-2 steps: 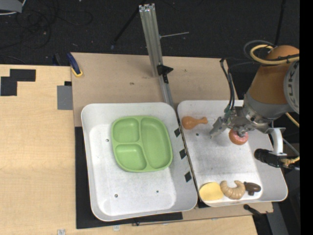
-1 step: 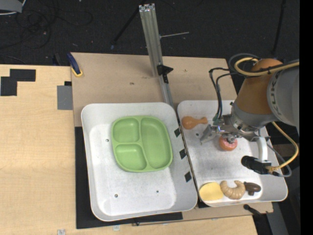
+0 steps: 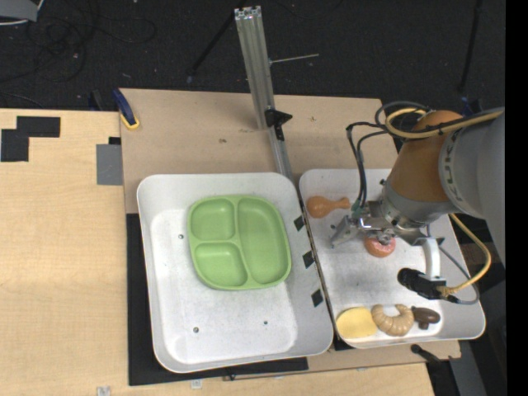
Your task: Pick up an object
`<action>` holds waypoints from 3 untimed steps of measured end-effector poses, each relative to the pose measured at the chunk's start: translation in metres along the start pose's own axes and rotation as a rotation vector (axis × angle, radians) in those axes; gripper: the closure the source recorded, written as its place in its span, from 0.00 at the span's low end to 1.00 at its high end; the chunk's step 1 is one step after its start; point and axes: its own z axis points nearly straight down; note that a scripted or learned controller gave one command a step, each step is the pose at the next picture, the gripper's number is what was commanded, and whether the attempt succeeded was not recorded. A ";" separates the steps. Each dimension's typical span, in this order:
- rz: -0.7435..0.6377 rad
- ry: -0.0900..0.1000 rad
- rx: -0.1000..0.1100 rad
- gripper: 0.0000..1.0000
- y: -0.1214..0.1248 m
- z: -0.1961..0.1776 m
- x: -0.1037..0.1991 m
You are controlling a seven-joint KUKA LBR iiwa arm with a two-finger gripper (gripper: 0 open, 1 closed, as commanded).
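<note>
**Right bin**: holds every loose thing we count here.

- **Gripper**: low over the middle of the right bin, on the arm that enters from the view's right. We cannot tell whether it is spread or closed, as the wrist hides it, and we see nothing held.
- **Red lump**: small and round, with no long axis to line up on. It sits right at the gripper, a little toward the near rim and the view's right, partly covered. We judge it the nearest candidate, calling for hardly any sideways travel.
- **Orange gourd**: near the gripper, on the view's left and toward the far rim. Its long axis runs roughly left to right, bulb end at the bin's left wall.
- **Yellow piece**, **tan curl**, **brown piece**: in a row along the near rim, touching or nearly so, well apart from the gripper.

**Left bin**: green plate with three compartments, far from the gripper.

Risk, as we judge it: the lump may roll from a closing grasp.
</note>
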 end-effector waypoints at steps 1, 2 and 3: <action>0.004 -0.012 -0.013 1.00 0.002 -0.014 -0.005; 0.004 0.002 0.003 1.00 0.003 -0.077 -0.010; 0.005 0.001 0.003 1.00 -0.002 -0.124 -0.018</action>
